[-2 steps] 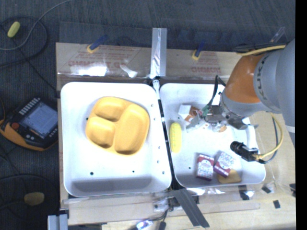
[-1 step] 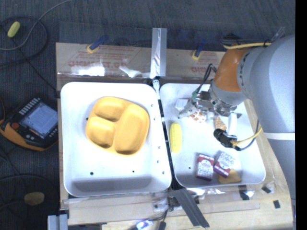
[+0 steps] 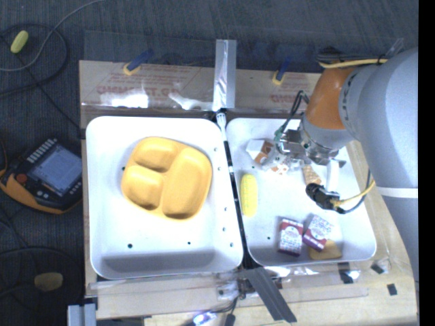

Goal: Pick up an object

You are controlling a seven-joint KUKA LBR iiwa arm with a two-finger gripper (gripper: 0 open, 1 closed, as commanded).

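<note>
Overhead, the gripper hovers low near the right bin's back edge; its finger state cannot be told. Yellow corn lies by the left wall, two snack packets near the front, open floor between.

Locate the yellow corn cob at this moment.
In the camera view the yellow corn cob lies in the right bin, against its left wall beside the divider, left of the gripper and up-left of the small red packets.

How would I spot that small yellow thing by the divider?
Look in the right-hand white bin. Against its left wall lies a small yellow corn cob, alone and lengthwise. The dark red packets sit near the bin's front; the cob is plain yellow.
</note>
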